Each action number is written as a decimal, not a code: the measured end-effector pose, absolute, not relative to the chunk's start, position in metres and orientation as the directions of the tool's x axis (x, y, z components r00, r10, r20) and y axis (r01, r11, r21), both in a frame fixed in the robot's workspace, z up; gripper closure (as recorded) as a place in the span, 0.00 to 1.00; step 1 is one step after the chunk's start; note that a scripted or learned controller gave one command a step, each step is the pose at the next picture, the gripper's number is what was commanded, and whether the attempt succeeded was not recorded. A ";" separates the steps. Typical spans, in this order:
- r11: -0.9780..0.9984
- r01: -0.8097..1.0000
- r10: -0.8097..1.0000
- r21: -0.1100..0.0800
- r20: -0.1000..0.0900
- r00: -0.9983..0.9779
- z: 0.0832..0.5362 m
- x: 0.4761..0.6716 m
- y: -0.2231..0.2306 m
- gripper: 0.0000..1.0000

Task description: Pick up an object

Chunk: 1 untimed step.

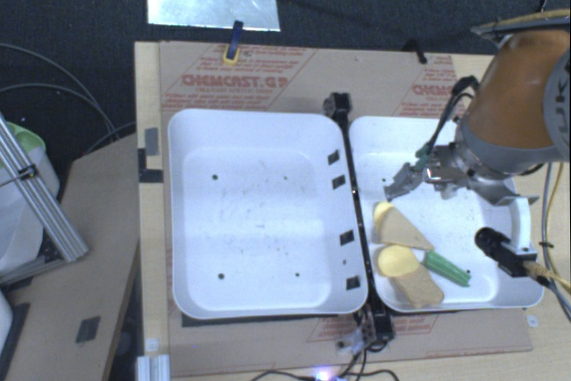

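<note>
The pincer (pixel 399 184) hangs over the right bin (pixel 393 134), close to the dark divider (pixel 355 192) that runs between the two bins, so toward that side there is only little room before the rim. Behind the pincer, toward the arm (pixel 517 103), the floor of this bin is bare and gives more room to move. Beyond the divider lies the left bin (pixel 259 210), with a wide white floor. Just below the pincer sits a pale yellow wedge (pixel 401 227), near the tip but apart from it. Further below are a yellow round piece (pixel 397 260), a tan block (pixel 419 288) at the near rim, and a green stick (pixel 446 268) beside them. The tip of the pincer looks dark and narrow, and one cannot tell if it is spread or pressed together. Nothing is seen between it.
</note>
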State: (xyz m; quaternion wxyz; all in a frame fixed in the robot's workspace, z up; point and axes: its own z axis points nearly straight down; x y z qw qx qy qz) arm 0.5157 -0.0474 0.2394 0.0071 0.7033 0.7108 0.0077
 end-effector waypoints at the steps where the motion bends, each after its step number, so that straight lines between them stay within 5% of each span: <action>1: 0.009 1.000 1.000 0.012 -0.001 -0.009 0.262 0.602 -0.012 0.00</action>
